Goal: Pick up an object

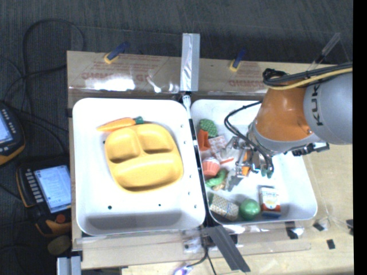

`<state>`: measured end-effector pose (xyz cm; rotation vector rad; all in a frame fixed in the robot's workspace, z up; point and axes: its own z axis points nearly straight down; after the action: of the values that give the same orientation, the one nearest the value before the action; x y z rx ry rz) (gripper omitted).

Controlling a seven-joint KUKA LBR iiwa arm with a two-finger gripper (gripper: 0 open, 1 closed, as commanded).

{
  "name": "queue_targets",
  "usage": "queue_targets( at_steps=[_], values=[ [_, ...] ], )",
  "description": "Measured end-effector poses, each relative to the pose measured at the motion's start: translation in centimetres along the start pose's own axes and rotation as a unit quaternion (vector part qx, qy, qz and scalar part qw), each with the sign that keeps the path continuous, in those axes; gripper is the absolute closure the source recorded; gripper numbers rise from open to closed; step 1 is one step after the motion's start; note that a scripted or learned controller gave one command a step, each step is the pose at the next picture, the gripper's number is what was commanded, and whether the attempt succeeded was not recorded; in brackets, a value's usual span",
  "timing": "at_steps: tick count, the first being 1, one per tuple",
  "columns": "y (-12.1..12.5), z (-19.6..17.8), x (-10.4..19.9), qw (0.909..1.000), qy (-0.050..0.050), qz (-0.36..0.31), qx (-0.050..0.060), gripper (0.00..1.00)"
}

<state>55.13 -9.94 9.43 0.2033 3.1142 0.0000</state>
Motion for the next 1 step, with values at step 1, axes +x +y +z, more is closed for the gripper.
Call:
queue_targets(
  at_steps=[1],
  values=[
    [0.01, -1.43, -0.67, 0.9999, -0.011, 0.000, 0.001, 1.00]
  ],
)
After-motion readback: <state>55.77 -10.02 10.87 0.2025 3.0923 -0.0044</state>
